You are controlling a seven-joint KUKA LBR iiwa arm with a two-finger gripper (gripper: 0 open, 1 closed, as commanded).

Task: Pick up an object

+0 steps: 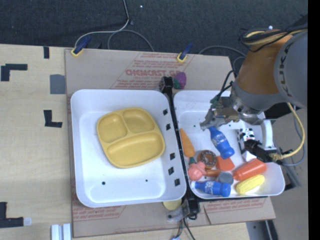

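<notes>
- Where the bench edge comes nearest the camera, the right bin (278, 188) holds its densest pile: a small blue-and-white bottle (213, 187) on its side at the front wall, a yellow piece (249, 184) beside it, an orange-red piece (248, 169) just behind that; a pink toy (195, 172) and a brown doughnut-like ring (206, 158) touch one another toward the divider
- Left bin (82, 184) alongside; a yellow divided plate (130, 136) lies flat in its middle, well apart from the walls
- Mid-bin, an orange carrot-like piece (186, 143) lies along the divider; a blue bottle (220, 142) lies tilted, cap end toward the gripper (216, 120)
- Gripper low over the right bin, its tip just beside the blue bottle's upper end; I cannot tell whether it is spread or closed, and nothing can be seen held in it
- Step in hand, by my reading: approach or descent onto the blue bottle, the likeliest target; grasp not yet confirmed
- Next move calls for straddling the bottle across its narrow width, closing, then a straight lift; the round body may roll or slip out
- Farther back: grey arm with orange band (262, 66) entering from the right; cardboard sheet (125, 69) under both bins; a purple object (179, 79) at the bins' far junction; dark carpet (60, 9) with cables beyond
</notes>
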